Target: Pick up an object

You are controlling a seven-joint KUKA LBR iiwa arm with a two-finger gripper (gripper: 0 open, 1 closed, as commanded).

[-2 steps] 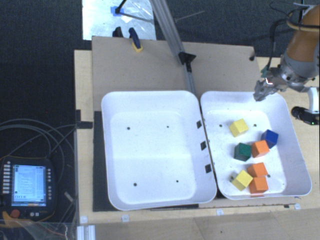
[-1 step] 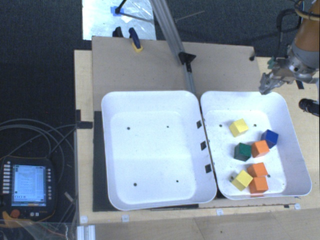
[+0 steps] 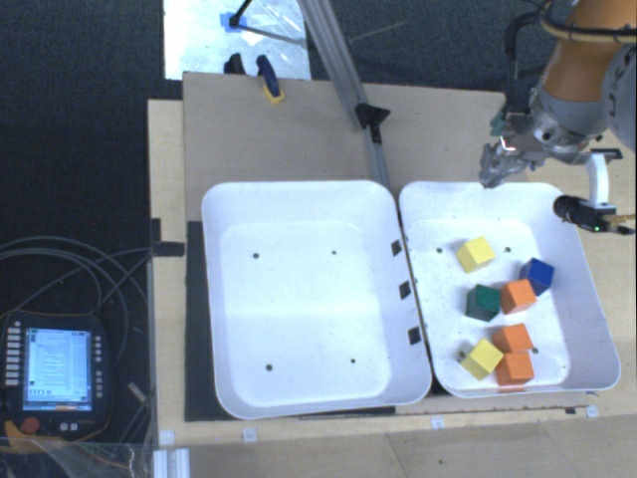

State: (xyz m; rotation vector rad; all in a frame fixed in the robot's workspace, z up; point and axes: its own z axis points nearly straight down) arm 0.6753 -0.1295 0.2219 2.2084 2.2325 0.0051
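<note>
Hanging over the far edge of the right bin (image 3: pixel 582 312), just beyond its back rim: the pincer (image 3: pixel 495 170), at the end of a grey arm (image 3: pixel 587 58) with an orange band. Cannot tell from this slant whether clenched or released; nothing seen between its tips. Clear of every block, all of which lie well nearer the camera inside the right bin.

Taking the green block (image 3: pixel 483 302) as landmark:
- Up and just beyond it, toward the bin's far side, a yellow block (image 3: pixel 475 254), apart from the rest.
- Touching or nearly touching it on the right, an orange block (image 3: pixel 518 295).
- Further right and slightly beyond, hard against that orange one, a blue block (image 3: pixel 537 274).
- Nearer the camera, a second yellow block (image 3: pixel 484 358), close to the front rim.
- Nearer and to the right, two more orange blocks: one (image 3: pixel 513 337) just below the green block's right neighbour, the other (image 3: pixel 515 368) right in front of it and beside the second yellow.

Left of the green block, past the shared rims: the left bin (image 3: pixel 299 207), white, bare floor with four small dark dots. Both bins side by side on the bench (image 3: pixel 199 137). Far off to the left, below bench level: a pendant (image 3: pixel 55 371) with a lit screen, cables curling around it.
</note>
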